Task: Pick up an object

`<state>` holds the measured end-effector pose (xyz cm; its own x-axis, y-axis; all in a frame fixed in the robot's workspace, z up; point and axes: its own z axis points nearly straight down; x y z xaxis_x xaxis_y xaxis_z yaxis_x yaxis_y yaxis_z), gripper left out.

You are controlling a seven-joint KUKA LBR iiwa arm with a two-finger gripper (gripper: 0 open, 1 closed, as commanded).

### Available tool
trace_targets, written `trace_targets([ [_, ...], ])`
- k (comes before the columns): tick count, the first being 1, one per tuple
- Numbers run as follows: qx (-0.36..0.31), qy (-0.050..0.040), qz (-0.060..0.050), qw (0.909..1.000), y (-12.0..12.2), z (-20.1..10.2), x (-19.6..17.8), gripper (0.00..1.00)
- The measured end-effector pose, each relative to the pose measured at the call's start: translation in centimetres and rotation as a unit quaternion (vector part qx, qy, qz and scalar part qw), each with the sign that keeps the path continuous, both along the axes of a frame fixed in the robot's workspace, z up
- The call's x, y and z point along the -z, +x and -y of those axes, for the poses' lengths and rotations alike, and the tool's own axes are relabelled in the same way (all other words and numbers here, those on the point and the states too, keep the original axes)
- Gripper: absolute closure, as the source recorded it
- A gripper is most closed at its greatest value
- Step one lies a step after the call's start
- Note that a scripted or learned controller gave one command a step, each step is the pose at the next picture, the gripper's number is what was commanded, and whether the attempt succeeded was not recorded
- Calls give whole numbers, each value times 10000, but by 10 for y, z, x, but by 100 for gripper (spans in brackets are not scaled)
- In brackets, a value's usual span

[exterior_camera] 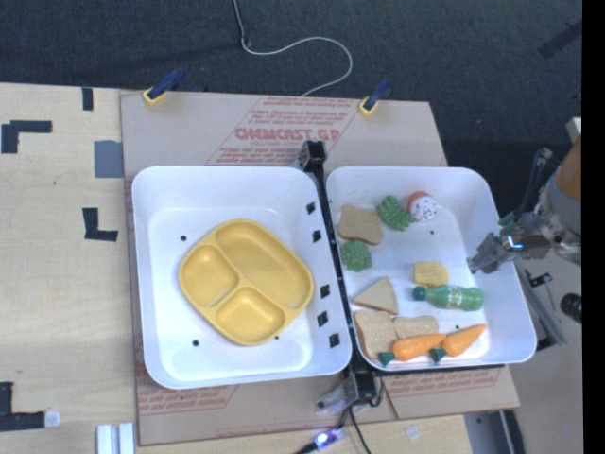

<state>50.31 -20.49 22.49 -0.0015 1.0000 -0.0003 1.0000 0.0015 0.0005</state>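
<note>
A yellow tray [247,280] sits in the left bin [151,253]. The toy food, like the green bottle [450,297] and carrots [438,342], lies in the right bin [477,192], waiting. The gripper [484,258] hangs over that bin's right edge, holding nothing.

Glossy yellow plastic tray [246,280]

From my station the feed looks evenly and fairly brightly lit from overhead, with no harsh shadows. The two white bins [151,253] come close to washing out, their walls losing detail. The yellow divided plate [247,280] throws only a soft, thin shadow along its lower edge. The dark carpet [425,26] at the top stays murky. Everything is slightly soft and low-resolution; the gripper [492,253] at the right edge is blurred.
</note>
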Motion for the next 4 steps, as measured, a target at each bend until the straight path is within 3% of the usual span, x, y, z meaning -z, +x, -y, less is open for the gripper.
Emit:
trace_targets([
  [2, -30, 12, -6, 10000, 57, -100, 12, 100],
  [4, -23, 8, -2, 10000, 96, -190, 12, 100],
])
